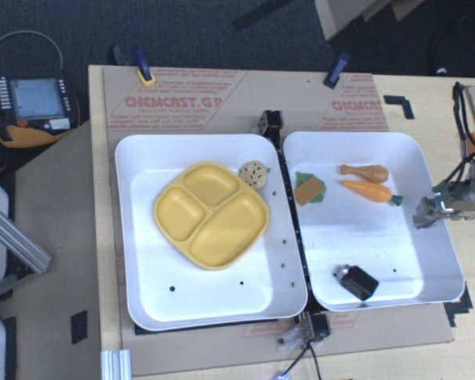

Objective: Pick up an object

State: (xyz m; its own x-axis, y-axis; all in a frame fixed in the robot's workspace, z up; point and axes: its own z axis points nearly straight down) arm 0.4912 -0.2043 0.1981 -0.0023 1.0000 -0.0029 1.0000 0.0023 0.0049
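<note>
The right bin (427,287) holds four small things. An orange and green toy food piece (309,188) lies near its left wall. A tan drumstick (364,172) and an orange carrot (370,191) lie side by side at the back. A black block (357,282) rests near the front. My gripper (432,210) hangs over the bin's right rim, to the right of the carrot and apart from every object.
The left bin (142,275) bears a yellow divided plate (212,214) with a round cookie (254,173) at its back right corner. A black divider (289,212) runs between the bins. Cables (465,125) hang at the far right.
</note>
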